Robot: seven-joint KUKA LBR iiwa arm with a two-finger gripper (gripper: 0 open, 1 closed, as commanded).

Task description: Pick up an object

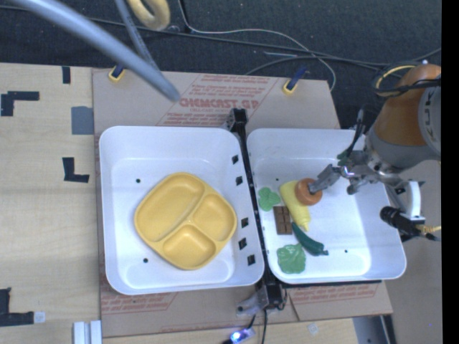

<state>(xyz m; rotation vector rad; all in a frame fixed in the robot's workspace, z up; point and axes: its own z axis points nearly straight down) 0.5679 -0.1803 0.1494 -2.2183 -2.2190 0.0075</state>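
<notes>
Pincer [320, 183] reaching into right bin [373, 264] | grip state: cannot tell | tip hovering beside orange piece [307, 190], likely lining up a grasp

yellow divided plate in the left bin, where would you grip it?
Probably the rim: the yellow divided plate lies flat and wide, so only its raised edge fits two fingers. Come from above at its upper-left edge, which sits farthest from the left bin walls.

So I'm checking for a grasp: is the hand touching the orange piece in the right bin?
Cannot tell. In the camera view the hand overlaps the orange piece, but the slanted look shows neither contact nor a gap.
</notes>
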